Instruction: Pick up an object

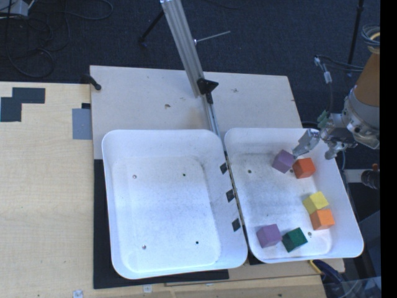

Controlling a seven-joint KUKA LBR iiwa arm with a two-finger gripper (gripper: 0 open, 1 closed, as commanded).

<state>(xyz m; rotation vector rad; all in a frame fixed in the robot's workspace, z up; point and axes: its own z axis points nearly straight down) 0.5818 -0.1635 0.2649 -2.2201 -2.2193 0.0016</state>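
Observation:
Several small cubes lie in the right bin (260,136). A purple cube (283,161) and a red-orange cube (303,167) sit side by side near its far right corner. A yellow cube (316,201) and an orange cube (322,218) rest along the right wall. Near the front wall are another purple cube (268,234) and a green cube (294,239). My gripper (317,146) hangs open just above and behind the red-orange cube, one finger (306,143) close to the first purple cube. Nothing is between its fingers.
The left bin (124,138) lies beside the right one, with black clips (229,195) along the shared wall. A slanted aluminium rail (185,42) rises behind the bins. A light wooden tabletop (43,191) spreads to the left.

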